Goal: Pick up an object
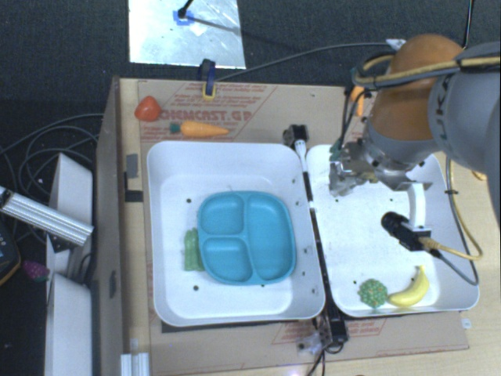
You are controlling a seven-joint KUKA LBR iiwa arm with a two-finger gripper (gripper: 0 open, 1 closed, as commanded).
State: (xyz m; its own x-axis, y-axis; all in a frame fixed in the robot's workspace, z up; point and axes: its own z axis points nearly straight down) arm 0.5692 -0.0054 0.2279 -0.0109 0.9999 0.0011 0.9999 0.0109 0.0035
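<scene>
Fingers [341, 185] low over right bin [344, 288]

Right bin [344, 245] centre open; banana [411, 289], broccoli [373, 292] front

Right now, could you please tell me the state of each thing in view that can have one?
Blue divided plate: flat in the left bin.
Green piece: at the plate's left edge.
Banana: lying in the right bin.
Green ball: beside the banana.
Carrot: lying outside the bins.
Gripper: above the right bin.
</scene>
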